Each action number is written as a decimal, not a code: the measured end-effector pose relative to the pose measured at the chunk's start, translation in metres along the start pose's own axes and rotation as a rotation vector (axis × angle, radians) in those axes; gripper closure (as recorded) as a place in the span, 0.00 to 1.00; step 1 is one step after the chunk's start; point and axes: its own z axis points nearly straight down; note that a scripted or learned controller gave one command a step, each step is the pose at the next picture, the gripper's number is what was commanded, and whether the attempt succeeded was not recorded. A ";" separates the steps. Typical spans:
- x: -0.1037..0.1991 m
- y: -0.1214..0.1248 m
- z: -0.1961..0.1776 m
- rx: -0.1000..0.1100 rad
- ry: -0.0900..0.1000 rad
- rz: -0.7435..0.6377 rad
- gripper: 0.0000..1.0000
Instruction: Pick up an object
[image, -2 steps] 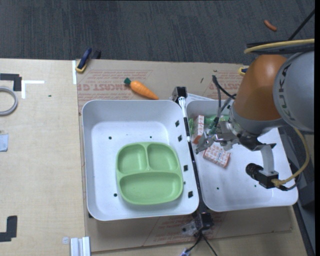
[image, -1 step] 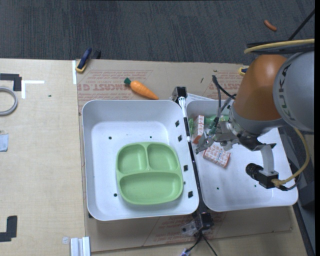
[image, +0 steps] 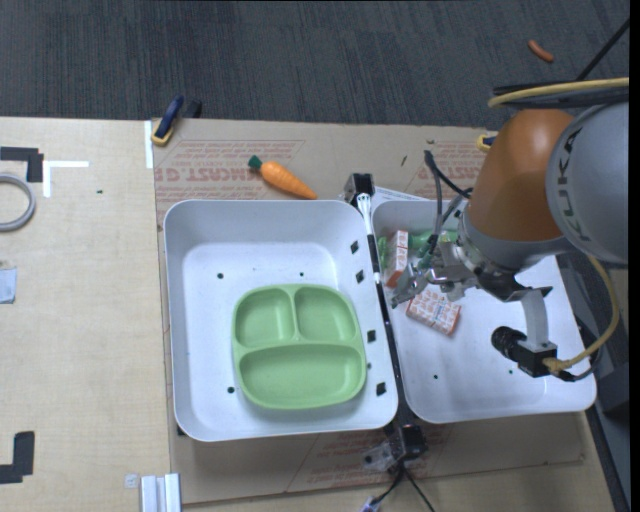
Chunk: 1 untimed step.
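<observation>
End effector (image: 420, 278) is lowered into the right bin (image: 500, 395), at its left wall, just beside the small red-and-white box (image: 436, 313); whether it is apart or together cannot be told, being hidden under the wrist. A second packet (image: 399, 250) is stood against that wall, likely crowding any grasp. Green divided plate (image: 298, 346) is laid flat in the left bin (image: 200, 300). Toy carrot (image: 283, 177) is left on the worktop behind. Arm is reached in from the right, wrist pitched down.
</observation>
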 end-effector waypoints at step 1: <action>0.000 0.000 0.000 0.000 0.000 0.000 0.00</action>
